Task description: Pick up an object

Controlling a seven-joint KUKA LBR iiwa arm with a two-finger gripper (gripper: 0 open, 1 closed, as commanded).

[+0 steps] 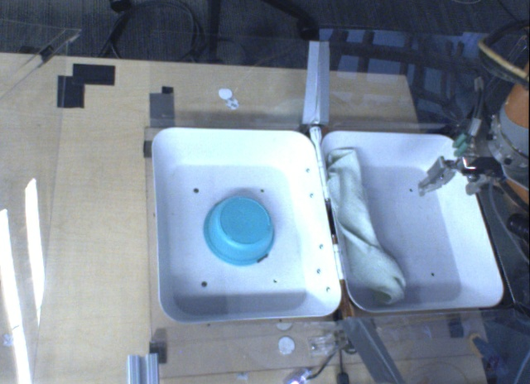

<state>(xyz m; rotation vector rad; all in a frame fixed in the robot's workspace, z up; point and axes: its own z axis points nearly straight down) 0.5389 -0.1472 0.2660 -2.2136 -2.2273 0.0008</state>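
The pincer [436, 175] is seen empty, its fingers apparently apart, over the right bin [464, 291]. The cloth [358, 225] lies to its left; a centred, vertical descent is advised there.

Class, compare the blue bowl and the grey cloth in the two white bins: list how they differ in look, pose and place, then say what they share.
The bowl is blue and round; the cloth is pale grey and long.
The bowl looks rigid and lies upside down; the cloth is soft and rumpled.
The bowl sits near the middle of the left bin; the cloth lies along the left wall of the right bin.
Both rest on a bin floor, apart from the tool.
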